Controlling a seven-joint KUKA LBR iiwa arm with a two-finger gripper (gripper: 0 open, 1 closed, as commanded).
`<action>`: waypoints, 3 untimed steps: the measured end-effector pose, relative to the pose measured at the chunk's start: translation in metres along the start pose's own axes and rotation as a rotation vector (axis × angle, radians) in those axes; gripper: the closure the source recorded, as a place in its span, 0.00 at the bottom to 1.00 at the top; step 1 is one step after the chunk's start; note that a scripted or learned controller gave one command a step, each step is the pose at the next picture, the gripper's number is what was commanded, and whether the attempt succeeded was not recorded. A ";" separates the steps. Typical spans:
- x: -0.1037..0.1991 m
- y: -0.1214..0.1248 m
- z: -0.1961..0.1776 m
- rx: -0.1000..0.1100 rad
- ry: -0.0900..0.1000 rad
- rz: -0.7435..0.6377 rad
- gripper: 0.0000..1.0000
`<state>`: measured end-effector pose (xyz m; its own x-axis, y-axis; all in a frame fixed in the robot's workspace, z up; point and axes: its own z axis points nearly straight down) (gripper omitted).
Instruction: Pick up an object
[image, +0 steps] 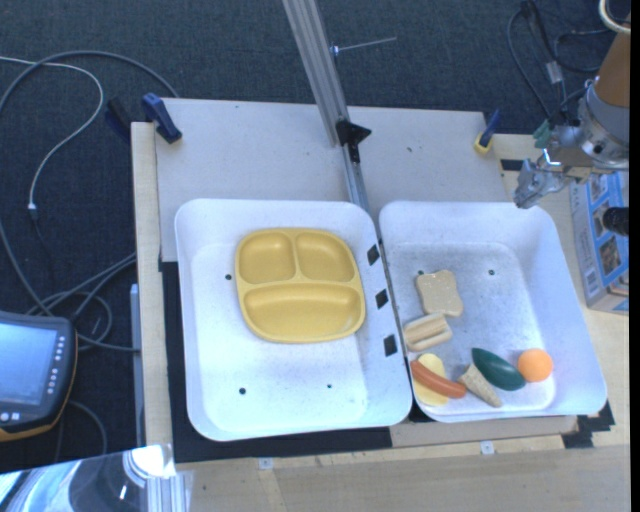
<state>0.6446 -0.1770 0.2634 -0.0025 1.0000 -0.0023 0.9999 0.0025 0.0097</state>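
Note:
Several toy foods lie in the right bin (560, 255): a bread slice (439, 293), a small bun (427, 330), a red sausage (438, 379) on a yellow piece (424, 392), a tan cone (481, 386), a dark green vegetable (498, 368) and an orange (535, 364). A yellow divided plate (300, 285) rests in the left bin (290, 390). My gripper (528, 190) hangs above the far right corner of the right bin, well away from the foods and with nothing visibly in it.
A slanted metal post (322, 70) rises behind the gap between the bins. Blue clamps (160, 115) (487, 130) sit at the bench's far corners. Cables lie on the dark floor at left, near a screen (30, 370).

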 end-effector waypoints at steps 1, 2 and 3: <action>0.000 0.002 -0.040 0.002 0.000 0.000 1.00; 0.042 -0.011 -0.038 0.012 0.004 -0.002 1.00; 0.089 -0.042 -0.031 0.014 0.005 -0.002 1.00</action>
<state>0.6021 -0.0884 0.2936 -0.0048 1.0000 0.0027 1.0000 0.0049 -0.0040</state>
